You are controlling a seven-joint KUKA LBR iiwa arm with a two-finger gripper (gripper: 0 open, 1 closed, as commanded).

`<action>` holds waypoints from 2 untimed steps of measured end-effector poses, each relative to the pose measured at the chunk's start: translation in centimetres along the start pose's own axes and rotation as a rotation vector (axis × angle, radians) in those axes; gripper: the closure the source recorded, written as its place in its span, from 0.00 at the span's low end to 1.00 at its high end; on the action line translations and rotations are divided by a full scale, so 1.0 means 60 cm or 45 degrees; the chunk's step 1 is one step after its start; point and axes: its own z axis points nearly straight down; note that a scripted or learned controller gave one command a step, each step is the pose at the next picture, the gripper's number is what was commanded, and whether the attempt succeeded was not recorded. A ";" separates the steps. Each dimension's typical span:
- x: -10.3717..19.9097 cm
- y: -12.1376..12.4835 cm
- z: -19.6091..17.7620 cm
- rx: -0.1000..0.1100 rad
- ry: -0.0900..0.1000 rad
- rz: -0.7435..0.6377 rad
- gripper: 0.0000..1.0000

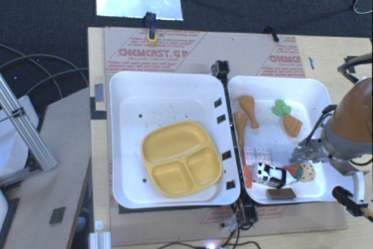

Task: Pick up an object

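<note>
The right bin [317, 90] holds several toy items. A brown drumstick [249, 109] and a second brown piece [239, 126] lie at its left. Toward the back sit a green piece [282, 107] and an orange carrot-like piece [292, 125]. Near the front lie a red-and-white packet [257, 156], a black-and-white toy [270, 174], a dark brown bar [281, 193] and a pale round piece [306, 172]. My gripper [301, 155] reaches in from the right and hangs low over the front right part of this bin, just above the pale round piece.
The left bin [125, 125] holds a yellow divided plate [182, 158]. A black clamp [221, 69] sits at the back of the wall between the two bins. The arm's orange band [354, 121] hangs over the right bin's right edge.
</note>
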 end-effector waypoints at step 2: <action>0.011 0.004 -0.014 0.001 0.003 -0.005 1.00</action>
